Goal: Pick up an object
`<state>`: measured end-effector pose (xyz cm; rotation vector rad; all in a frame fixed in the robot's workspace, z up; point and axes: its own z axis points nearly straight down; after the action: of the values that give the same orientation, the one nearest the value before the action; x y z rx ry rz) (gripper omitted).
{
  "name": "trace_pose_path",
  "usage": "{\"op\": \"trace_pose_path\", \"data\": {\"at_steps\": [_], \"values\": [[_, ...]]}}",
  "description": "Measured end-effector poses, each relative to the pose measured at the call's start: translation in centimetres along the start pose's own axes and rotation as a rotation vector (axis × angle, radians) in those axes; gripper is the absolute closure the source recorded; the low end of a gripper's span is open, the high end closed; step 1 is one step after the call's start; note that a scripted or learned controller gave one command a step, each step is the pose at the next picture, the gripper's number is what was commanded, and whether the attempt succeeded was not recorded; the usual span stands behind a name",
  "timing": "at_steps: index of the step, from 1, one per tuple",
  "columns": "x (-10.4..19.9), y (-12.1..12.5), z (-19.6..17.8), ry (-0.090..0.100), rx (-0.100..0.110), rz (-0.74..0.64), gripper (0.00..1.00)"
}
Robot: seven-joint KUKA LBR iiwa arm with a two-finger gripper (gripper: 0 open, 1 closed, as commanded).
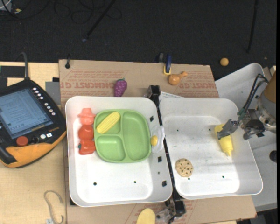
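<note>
In the right bin [245, 183] a yellow bottle-shaped toy [226, 143] lies near the right wall. My gripper [240, 129] hovers just above its upper end with its two grey fingers spread open, and nothing sits between them. The left finger [228, 125] touches or overlaps the toy's top end. A round cookie [184, 167] lies lower in the same bin. The left bin [112, 192] holds a green divided plate [126, 143] with a corn cob [107, 122] on it, a red and orange bottle toy [86, 132] beside the plate, and a small yellow piece [154, 141] at the plate's right edge.
Behind the bins, purple grapes [120, 87] and an orange gourd [176, 77] lie on cardboard. A yellow lemon [146, 216] sits at the front edge. A teach pendant [23, 120] rests on the bench at left. An orange ball [224, 61] lies at the back right.
</note>
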<state>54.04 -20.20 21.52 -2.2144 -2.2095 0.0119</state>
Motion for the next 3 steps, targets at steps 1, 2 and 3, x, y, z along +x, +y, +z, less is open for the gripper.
{"op": "trace_pose_path", "data": {"at_steps": [1, 2, 3], "values": [[0.0, 0.2, -0.7, -0.003, -0.012, -0.002, 0.0], [-0.1, -0.1, 3.8, -0.002, -0.009, -0.004, 0.0], [0.8, 0.0, 8.7, -0.001, -0.009, -0.003, 0.0]]}}
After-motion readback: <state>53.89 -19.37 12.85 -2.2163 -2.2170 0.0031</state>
